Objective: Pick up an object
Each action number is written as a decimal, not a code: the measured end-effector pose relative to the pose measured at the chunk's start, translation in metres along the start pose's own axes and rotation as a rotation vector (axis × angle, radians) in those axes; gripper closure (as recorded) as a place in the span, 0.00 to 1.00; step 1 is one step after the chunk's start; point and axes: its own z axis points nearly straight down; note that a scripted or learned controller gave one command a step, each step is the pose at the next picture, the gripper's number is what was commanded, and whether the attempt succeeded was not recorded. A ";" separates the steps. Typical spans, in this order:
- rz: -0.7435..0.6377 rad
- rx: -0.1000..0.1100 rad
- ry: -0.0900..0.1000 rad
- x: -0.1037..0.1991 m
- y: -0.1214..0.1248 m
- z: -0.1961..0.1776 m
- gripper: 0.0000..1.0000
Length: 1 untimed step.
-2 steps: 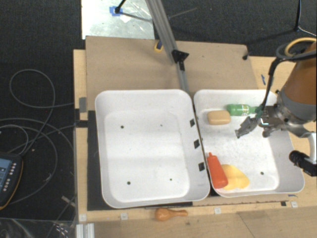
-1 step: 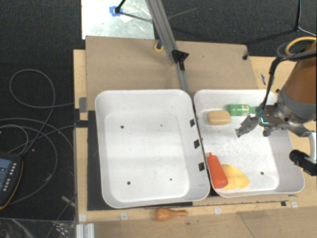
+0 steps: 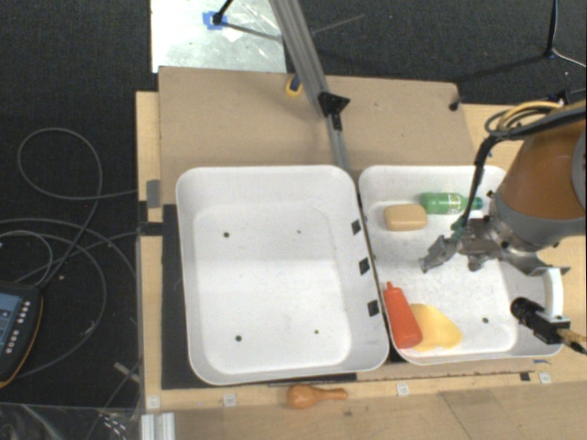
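Observation:
In the right bin (image 3: 495,177), a tan block (image 3: 404,216) lies at the back, with a green bottle (image 3: 446,203) just to its right. At the bin's front left lies a red bottle (image 3: 400,315), and a yellow object (image 3: 438,326) rests against it. My gripper (image 3: 453,258) hangs over the middle of this bin, reaching in from the right. Its fingers are open with nothing between them. It is in front of the tan block and the green bottle, and behind the yellow object.
The left bin (image 3: 266,273) sits beside the right one, joined by black clips (image 3: 364,266). An orange-brown object (image 3: 316,394) lies on the bench in front of the bins. A metal pole (image 3: 312,62) slants in from the back.

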 end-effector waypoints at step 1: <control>0.001 0.001 0.000 -0.007 -0.008 0.052 0.00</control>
